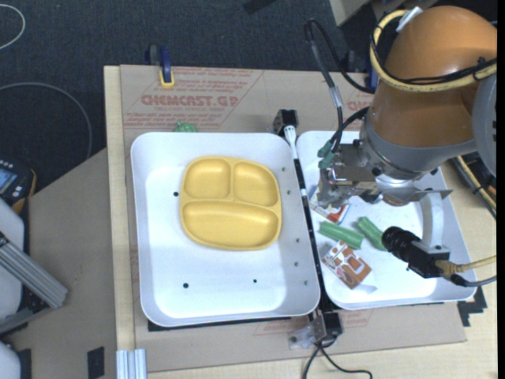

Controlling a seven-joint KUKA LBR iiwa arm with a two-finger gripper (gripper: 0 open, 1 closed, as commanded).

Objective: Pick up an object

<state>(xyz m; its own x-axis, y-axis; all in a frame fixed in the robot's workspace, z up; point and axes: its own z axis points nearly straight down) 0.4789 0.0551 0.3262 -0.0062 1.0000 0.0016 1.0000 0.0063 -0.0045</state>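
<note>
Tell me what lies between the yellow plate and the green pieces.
Nothing loose. The camera view shows only bare white floor of the left bin and the two bins' adjoining rims between the yellow plate and green pieces.

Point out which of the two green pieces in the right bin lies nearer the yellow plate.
The longer green piece, close to the left bin. The shorter green piece lies slanted, farther to the view's right.

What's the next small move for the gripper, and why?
Probably a short, straight descent onto the red-and-white packet: the gripper sits over it at the left side of the right bin. The green cylinder lies just beside the packet, so drifting sideways risks nudging that instead.
</note>
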